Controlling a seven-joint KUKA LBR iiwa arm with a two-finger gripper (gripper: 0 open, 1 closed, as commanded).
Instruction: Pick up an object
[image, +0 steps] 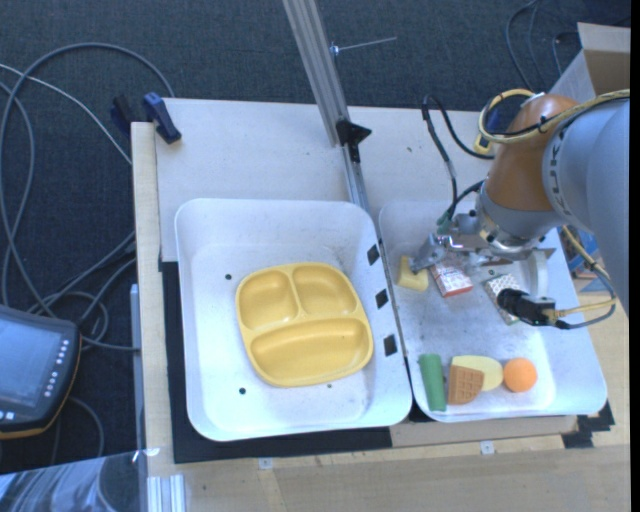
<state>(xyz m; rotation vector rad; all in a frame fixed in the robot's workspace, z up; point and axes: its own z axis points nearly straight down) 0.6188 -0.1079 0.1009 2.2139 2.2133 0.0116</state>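
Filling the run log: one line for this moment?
arm: over right bin | pincer: near small red-white box | left bin: yellow tray

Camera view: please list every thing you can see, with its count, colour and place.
bins: 2, white, side by side on the bench
divided plate: 1, yellow, left bin
green stick: 1, green, right bin, near edge
waffle piece: 1, orange-brown, beside the green stick
yellow piece: 1, behind the waffle piece
ball: 1, orange, right bin
small yellow block: 1, right bin
red-and-white box: 1, under the wrist
clamp: 1, blue, bench corner
arm: 1, grey and orange, over right bin
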